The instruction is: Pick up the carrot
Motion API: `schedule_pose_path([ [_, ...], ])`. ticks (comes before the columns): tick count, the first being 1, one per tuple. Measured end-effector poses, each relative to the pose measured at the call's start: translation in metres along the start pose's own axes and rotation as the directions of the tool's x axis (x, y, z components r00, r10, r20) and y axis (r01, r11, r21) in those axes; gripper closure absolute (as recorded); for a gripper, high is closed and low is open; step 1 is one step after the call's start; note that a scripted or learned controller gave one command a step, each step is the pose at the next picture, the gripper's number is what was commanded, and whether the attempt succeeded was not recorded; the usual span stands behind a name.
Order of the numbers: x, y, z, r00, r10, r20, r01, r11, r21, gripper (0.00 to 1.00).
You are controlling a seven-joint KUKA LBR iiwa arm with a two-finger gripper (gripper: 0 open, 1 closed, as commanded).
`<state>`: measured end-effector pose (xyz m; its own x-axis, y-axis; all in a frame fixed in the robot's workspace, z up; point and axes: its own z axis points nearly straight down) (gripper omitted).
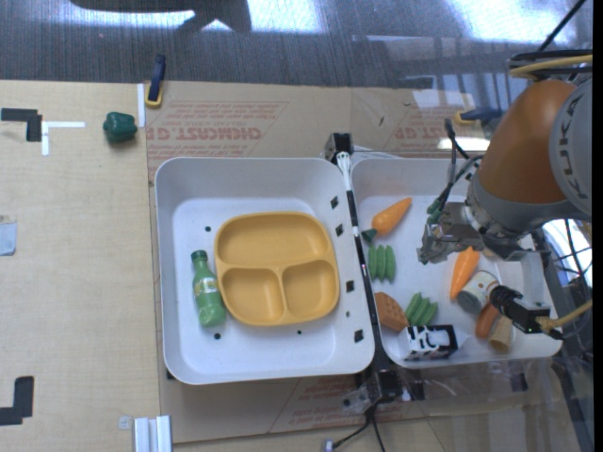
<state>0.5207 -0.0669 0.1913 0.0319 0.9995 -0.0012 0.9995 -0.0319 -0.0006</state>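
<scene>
Two orange carrots lie in the right bin point(528, 347). One carrot point(391, 217) rests near the bin's upper left, tip pointing down-left. A second carrot point(464, 271) sits in the middle right, just below and right of my gripper point(441, 246). The gripper hangs low over the bin's middle, under the grey and orange wrist, and the wrist hides part of it. The second carrot's upper end lies at the gripper's edge; whether they touch cannot be made out.
The right bin also holds green pea pods point(382, 262), a brown pastry point(391, 311), a black-and-white carton point(431, 340) and a small can point(480, 290). The left bin point(174, 347) holds a yellow divided plate point(278, 267) and a green bottle point(207, 288).
</scene>
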Motion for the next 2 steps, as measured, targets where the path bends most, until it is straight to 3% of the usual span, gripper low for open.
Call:
schedule_pose_path([
  [1,-0.082,0.045,0.08,0.967,-0.255,0.001,0.255,0.967,0.0,1.0],
  [2,-0.022,0.024,0.0,0.981,-0.193,0.001,0.193,0.981,-0.001,1.0],
])
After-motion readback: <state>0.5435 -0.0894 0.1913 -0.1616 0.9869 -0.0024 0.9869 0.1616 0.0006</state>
